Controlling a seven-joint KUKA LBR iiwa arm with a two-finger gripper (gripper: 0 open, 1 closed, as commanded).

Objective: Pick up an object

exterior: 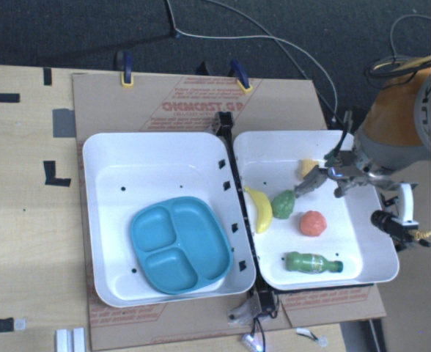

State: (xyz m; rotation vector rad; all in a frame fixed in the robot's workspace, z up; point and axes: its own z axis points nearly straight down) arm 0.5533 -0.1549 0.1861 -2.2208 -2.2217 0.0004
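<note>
Objects for picking lie in the right bin (362, 270), five in all. One yellow banana (259, 207), curved and smooth, rests against the bin's left wall. Just beside it sits one green lumpy piece (283, 204), rounded like a small vegetable, touching or nearly touching the banana. One red-orange ball-shaped fruit (312, 224) lies a little to the right of that, apart from it. One green bottle (313, 263) lies on its side near the front wall, with a pale band round its middle too small to read. One small yellow piece (308, 167) lies toward the back of the bin, partly hidden by the hand (311, 182).

The hand hangs low over the right bin, its dark tip close to the green lumpy piece and the small yellow piece. Whether it is wide or narrow cannot be told, and nothing can be seen held in it.

The left bin (102, 160) holds one blue divided plate (179, 244), smooth plastic with rounded corners and three compartments.

Both bins are shallow, white and glossy, and stand side by side on a brown cardboard sheet (186, 101) on the tabletop (25, 218). Red print on the cardboard reads roughly "CHEMCAST", with smaller lines below it too blurred to read. Two blue clamps, one (127, 70) at the left and one (240, 75) at the right, grip its back edge.
</note>
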